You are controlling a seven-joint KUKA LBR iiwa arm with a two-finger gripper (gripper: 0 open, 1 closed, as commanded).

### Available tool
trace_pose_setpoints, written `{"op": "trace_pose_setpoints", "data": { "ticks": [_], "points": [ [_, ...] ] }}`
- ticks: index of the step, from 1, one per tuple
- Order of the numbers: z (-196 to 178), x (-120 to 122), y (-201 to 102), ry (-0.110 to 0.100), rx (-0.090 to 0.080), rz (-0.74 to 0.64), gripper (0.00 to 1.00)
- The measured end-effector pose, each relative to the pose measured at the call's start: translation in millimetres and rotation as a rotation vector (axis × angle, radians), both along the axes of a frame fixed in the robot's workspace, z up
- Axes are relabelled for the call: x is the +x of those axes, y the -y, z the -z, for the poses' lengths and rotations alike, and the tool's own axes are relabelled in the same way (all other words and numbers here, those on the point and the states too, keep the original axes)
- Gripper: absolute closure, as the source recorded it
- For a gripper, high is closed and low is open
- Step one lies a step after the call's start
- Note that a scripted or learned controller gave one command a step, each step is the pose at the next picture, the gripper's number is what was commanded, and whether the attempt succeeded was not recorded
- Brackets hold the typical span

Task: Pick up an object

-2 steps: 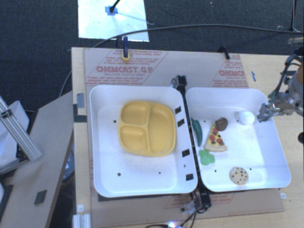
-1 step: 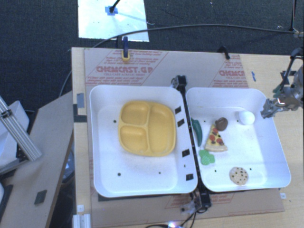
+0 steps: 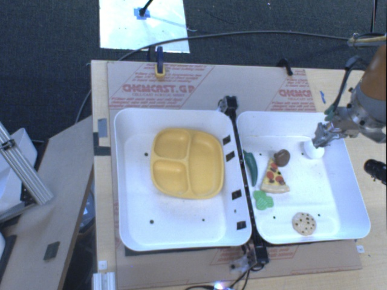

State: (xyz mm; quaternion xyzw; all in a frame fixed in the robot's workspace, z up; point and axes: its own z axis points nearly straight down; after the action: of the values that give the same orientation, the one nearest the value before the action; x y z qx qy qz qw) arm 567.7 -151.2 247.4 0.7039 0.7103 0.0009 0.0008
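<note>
My tool hung over the far right of the right bin, just above a small white piece.

The surface (image 3: 199,80) carried two bins: the left bin (image 3: 130,222) held a yellow tray (image 3: 186,163), and the right bin (image 3: 347,213) held the small things. My arm (image 3: 372,98) reached in from the right, with the tool (image 3: 322,136) low beside the white piece (image 3: 313,149); I could not tell whether its fingers were spread or pressed together. The pizza slice (image 3: 276,179), cookie (image 3: 303,223), green pepper (image 3: 250,165), green leaf (image 3: 263,200) and brown piece (image 3: 281,157) lay apart from it. I judged the risk to be a miss: the white piece sat near the bin's wall and was pale against the white floor, so a closing tool could nudge it away or catch the wall instead.
</note>
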Motion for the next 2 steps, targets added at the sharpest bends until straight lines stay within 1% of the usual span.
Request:
{"op": "trace_pose_setpoints", "data": {
  "ticks": [1,2],
  "points": [
    [-2,-12,-47,-0.001,0.000,0.001,1.00],
    [-1,-6,-103,0.000,0.002,-0.002,1.00]
  ]
}}
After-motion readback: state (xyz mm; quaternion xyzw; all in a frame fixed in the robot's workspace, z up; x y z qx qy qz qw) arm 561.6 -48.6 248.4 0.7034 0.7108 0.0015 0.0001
